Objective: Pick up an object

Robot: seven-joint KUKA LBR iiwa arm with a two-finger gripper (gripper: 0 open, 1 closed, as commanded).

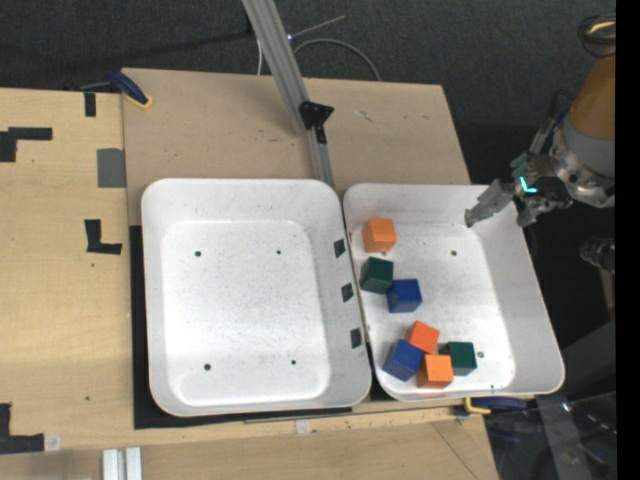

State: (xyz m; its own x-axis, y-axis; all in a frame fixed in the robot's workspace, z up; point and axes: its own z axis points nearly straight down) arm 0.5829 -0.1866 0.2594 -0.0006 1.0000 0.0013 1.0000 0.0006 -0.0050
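Observation:
Several small cubes lie in the right bin [470, 288]. An orange cube [379, 235] sits near its far left, with a green cube [377, 275] and a blue cube [404, 295] just below it. Near the front lie an orange cube [424, 337], a blue cube [403, 359], another orange cube [437, 370] and a green cube [461, 356], close together. My gripper [499, 213] hangs over the bin's far right edge, well right of the cubes. Its fingers stand apart and hold nothing.
The left bin [240, 298] adjoins the right one. A slanted metal pole [283, 53] comes down to the bins' shared far corner. A blue and yellow clamp [131, 87] lies at the bench's far left. The bench's right edge runs just past the right bin.

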